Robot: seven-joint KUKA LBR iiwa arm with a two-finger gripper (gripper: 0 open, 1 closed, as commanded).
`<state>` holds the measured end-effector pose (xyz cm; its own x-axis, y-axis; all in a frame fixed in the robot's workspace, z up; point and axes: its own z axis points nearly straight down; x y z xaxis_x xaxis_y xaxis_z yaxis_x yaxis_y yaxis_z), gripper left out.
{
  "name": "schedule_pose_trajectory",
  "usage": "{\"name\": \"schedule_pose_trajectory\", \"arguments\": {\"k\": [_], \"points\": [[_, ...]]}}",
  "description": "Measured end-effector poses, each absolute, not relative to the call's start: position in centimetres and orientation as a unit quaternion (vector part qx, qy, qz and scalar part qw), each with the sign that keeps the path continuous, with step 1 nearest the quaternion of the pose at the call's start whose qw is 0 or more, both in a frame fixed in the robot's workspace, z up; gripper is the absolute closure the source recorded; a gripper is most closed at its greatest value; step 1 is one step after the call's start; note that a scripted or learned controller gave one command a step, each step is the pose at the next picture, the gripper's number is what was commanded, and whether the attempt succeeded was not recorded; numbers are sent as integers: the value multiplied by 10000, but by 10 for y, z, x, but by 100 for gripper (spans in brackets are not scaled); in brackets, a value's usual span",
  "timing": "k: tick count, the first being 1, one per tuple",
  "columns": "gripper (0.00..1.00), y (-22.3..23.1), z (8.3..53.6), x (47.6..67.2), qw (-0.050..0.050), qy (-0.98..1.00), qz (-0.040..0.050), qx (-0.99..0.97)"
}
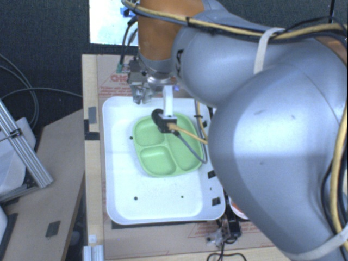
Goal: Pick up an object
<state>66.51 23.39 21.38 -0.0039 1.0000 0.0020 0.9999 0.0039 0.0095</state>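
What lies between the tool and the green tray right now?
Just the bare floor of the white bin separates the tool from the green tray, as the camera view shows.

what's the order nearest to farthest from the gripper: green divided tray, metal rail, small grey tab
1. green divided tray, in the white bin, just below the gripper
2. metal rail, far left of the camera view
3. small grey tab, lower left, farthest
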Motion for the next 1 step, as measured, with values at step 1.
{"name": "schedule_pose_trajectory", "arguments": {"k": [1], "points": [[100,202,262,670,18,7069,27,7073]]}}
